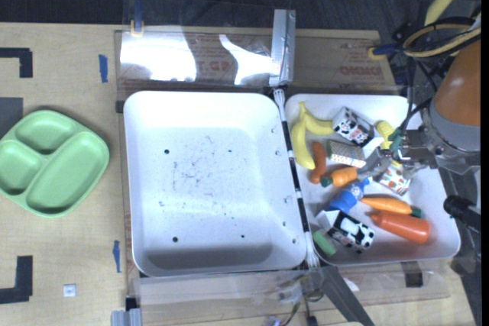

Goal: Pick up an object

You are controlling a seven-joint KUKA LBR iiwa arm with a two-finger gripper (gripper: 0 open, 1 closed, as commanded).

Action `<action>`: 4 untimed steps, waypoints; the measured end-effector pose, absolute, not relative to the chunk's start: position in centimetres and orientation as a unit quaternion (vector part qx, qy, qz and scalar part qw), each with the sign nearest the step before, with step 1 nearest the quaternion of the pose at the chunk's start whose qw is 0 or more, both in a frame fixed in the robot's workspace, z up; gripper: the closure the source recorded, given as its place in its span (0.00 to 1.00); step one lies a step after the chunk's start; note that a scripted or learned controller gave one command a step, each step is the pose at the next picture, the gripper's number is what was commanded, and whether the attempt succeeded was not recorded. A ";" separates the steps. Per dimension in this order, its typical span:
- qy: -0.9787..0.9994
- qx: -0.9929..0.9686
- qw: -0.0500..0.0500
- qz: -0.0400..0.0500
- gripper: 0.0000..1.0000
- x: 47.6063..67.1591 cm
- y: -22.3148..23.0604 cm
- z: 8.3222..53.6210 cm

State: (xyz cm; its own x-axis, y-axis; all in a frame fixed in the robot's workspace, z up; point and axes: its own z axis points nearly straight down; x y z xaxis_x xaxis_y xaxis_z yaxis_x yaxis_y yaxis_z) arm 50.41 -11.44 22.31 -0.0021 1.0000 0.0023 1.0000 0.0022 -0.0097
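Nearest the camera, along the right bin's [451, 244] front edge, lay a black-and-white cow toy [353, 230] and an orange bottle [399, 225], with an orange carrot [388, 204] just behind them. Mid-bin, a blue item [348, 198] lay beside a small carrot [340, 178]. The gripper [388, 155] stood low over the pile, beside a white patterned carton [393, 179]; whether its claw was apart or together could not be told. Farther back lay a yellow banana [299, 135] and a second cow-print item [353, 126]. The left bin [153, 118] adjoined, and a green divided plate [52, 161] sat well apart at far left.
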 end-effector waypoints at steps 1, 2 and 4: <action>-0.775 -0.632 0.003 0.001 0.00 54.5 -12.2 9.6; -0.775 -0.632 0.004 0.002 1.00 54.4 -12.3 10.3; -0.699 -0.715 0.002 0.003 1.00 57.8 -7.9 22.5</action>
